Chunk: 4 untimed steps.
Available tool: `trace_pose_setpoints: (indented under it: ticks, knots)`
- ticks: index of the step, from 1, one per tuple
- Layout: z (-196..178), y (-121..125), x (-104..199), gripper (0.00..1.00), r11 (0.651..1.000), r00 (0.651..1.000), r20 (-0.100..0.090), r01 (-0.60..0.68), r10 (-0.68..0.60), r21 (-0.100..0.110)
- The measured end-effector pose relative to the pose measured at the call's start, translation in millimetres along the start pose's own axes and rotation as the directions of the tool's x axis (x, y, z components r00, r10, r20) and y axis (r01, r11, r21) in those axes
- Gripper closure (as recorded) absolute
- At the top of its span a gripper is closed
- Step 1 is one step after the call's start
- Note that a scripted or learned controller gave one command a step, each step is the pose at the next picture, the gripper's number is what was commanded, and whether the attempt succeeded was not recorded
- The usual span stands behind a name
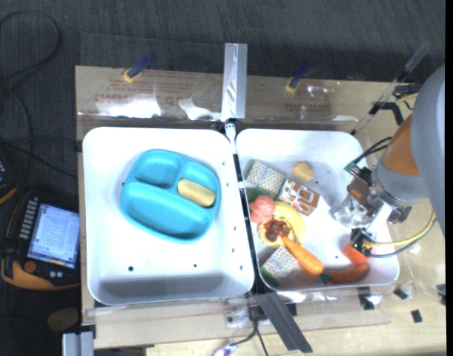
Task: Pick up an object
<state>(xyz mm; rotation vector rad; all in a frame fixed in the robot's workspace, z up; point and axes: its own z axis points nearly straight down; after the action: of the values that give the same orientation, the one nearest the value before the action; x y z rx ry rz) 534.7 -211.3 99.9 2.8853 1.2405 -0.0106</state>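
Carrot (303, 256) low in right bin (326, 143), tangled with banana (288, 218), apple (262, 208) and packets (265, 176). Pincer (354, 212) down at bin's right side, nothing visibly pinched; spread or pressed together, cannot tell. Likely trouble: closing on bare floor, or nudging clutter aside. Left bin (107, 273) carrying blue tray (156, 206).

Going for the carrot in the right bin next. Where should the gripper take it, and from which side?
Probably take the carrot across its thick middle, coming straight down from above. It lies flat, slanting from the banana toward the bin's near wall, so set the gripper crosswise to that slant. Its upper end is crowded; the lower half has more bare floor beside it.
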Motion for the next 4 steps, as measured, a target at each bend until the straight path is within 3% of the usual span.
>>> trace_pose_setpoints:
  ticks: [1,2,3,4]
  knots:
    - [9,-62,32,1.00,0.989,0.989,-0.011,-0.148,0.148,-0.018]
    - [9,-47,5,1.00,0.907,0.907,-0.020,-0.421,0.421,-0.005]
    - [8,-71,9,1.00,0.828,0.828,-0.021,-0.561,0.560,-0.011]
    - [3,-75,4,1.00,0.825,0.825,-0.002,-0.565,0.565,0.003]
